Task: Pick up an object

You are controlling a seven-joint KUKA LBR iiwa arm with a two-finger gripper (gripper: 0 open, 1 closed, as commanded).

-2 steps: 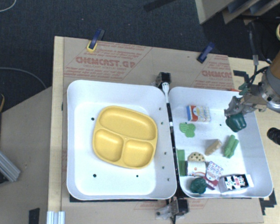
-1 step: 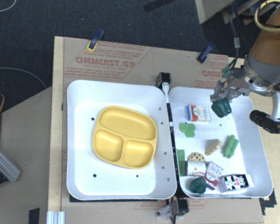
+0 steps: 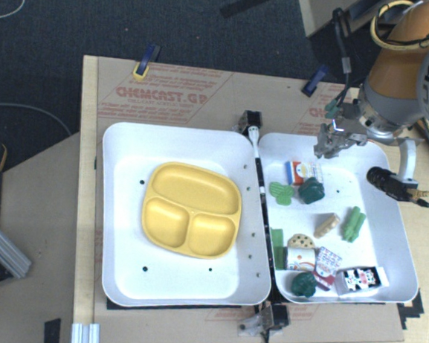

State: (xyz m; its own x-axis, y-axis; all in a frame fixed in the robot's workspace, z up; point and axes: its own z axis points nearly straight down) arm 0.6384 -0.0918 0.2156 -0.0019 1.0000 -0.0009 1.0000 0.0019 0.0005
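Note:
My gripper (image 3: 325, 149) hangs over the far part of the right bin (image 3: 401, 243), just above a small red, white and blue packet (image 3: 301, 172). Whether anything sits between its tips is not visible. Next to the packet lie a dark green lump (image 3: 312, 191) and a light green piece (image 3: 280, 193). Further forward are a tan block (image 3: 326, 224), a green ridged piece (image 3: 353, 223), a green stick (image 3: 276, 248), a spotted pale box (image 3: 301, 251), a red and white packet (image 3: 328, 260), another dark green lump (image 3: 303, 284) and a black and white packet (image 3: 359, 278).
The left bin (image 3: 117, 218) holds a yellow three-compartment plate (image 3: 191, 208). Both bins rest on a cardboard-covered bench (image 3: 169, 96). A blue and yellow clamp (image 3: 144, 62) sits at the bench's far edge.

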